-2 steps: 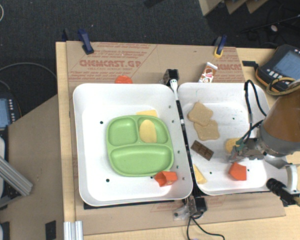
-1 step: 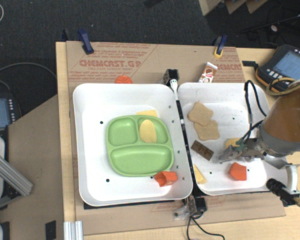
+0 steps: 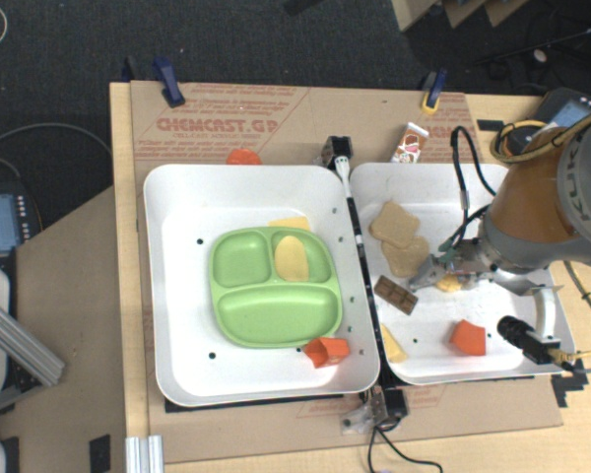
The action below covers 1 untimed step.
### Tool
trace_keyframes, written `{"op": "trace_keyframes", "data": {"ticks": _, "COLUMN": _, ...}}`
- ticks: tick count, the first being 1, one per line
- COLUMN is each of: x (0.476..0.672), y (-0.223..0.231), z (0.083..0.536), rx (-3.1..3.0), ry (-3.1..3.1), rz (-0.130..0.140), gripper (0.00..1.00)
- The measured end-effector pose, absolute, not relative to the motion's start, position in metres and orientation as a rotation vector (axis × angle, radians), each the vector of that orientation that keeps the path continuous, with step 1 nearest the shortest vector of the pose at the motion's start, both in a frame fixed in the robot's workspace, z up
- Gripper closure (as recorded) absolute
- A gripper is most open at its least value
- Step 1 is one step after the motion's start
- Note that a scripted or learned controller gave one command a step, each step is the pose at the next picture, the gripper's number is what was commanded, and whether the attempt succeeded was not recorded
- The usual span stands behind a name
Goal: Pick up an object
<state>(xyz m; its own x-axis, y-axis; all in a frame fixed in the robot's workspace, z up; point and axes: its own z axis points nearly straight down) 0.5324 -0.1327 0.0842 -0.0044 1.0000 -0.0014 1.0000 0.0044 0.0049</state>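
Observation:
My gripper (image 3: 435,269) is low over the middle of the right bin (image 3: 443,180), its arm coming in from the right. Just left of it lie two tan bread-shaped pieces (image 3: 398,235), and a small brown block (image 3: 395,295) sits below them. A small yellow piece (image 3: 450,285) peeks out right under the gripper. An orange block (image 3: 467,337) rests near the bin's front, and a pale yellow wedge (image 3: 392,345) lies at its front left. Nothing is visibly held.
The left bin (image 3: 167,264) holds a green divided plate (image 3: 274,308) with a yellow piece (image 3: 292,257) in one compartment. Another orange block (image 3: 326,351) is at the plate's front edge and a pale yellow slice (image 3: 290,224) behind it. A small carton (image 3: 410,144) lies beyond the bins.

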Motion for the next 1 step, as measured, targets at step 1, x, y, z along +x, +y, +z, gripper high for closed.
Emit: {"op": "trace_keyframes", "data": {"ticks": 1, "x": 0.5304, "y": -0.1347, "z": 0.0950, "rx": 2.218, "ry": 2.217, "rz": 0.002, "gripper": 1.00}}
